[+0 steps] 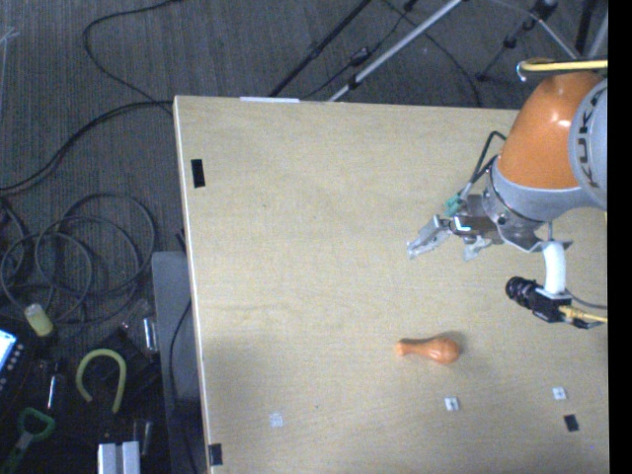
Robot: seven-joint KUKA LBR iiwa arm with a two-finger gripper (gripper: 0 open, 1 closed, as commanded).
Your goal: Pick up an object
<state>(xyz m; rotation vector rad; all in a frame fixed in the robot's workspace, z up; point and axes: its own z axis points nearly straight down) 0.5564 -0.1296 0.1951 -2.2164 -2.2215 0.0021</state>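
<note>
Worktop (316,265): big tan board, fills centre and right of frame, corner at upper centre-left. No bin walls visible on it from this angle.

Floor (89,57): dark grey carpet along the top and left. Black cables (79,245) looped at left, light stand legs (415,28) crossing the upper centre and upper right.

Arm (553,146): comes in from the right edge, upper right of frame. Orange dome over a grey wrist, black lettering partly cut off at the edge.

Gripper (446,242): at the wrist's left end, right of centre, pointing left and slightly down. Two silver fingers spread apart, nothing between them. Released, empty, over bare board.

Orange object (431,349): lower right of centre, lying flat on the worktop. Bulbous at its right end, tapering to a narrow neck on the left. Below the gripper in frame, well apart, no contact.

Black connector with white tube (538,294): hanging off the wrist at the right edge, yellow bit at its end.

Green hook-shaped thing (99,373): lower left, on the floor clutter.

Black marker (198,173): upper left of the board. Small white and black squares (452,403) in the lower right, below the orange object.
</note>
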